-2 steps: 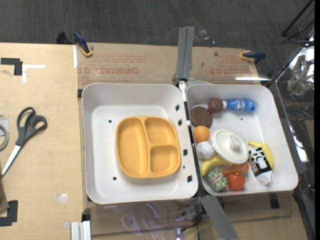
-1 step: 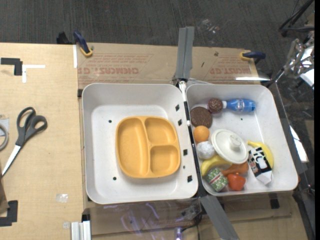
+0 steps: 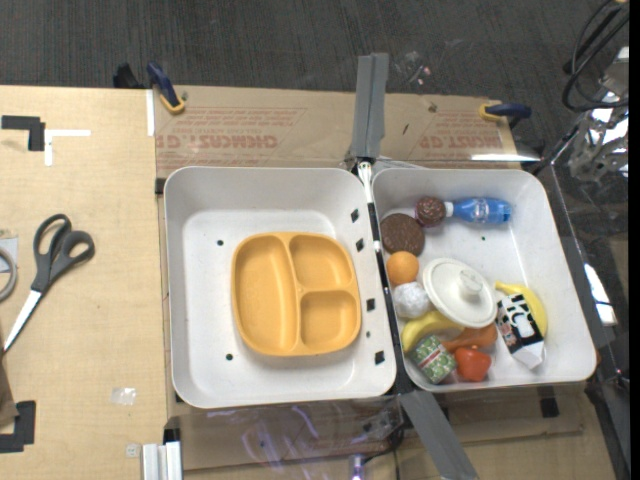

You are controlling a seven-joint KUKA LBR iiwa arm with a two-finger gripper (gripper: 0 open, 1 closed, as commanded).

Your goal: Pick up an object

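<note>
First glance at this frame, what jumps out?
The yellow-orange three-compartment plastic tray sits alone in the middle of the left white bin. The right white bin is crowded: a white round lid with a knob lies on top of the pile, and a blue plastic bottle rests near the far wall. Black-handled scissors lie on the wooden bench at far left.

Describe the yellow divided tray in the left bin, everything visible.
The yellow divided tray is a rounded-rectangle dish, looks like matte plastic, orange-yellow. Raised ridges split it into three compartments: one long one on its left side, two smaller ones stacked on its right. All three hold nothing. It lies flat and right side up near the middle of the left bin, resting on the bin's white floor, apart from the walls. Nothing else touches it.
</note>
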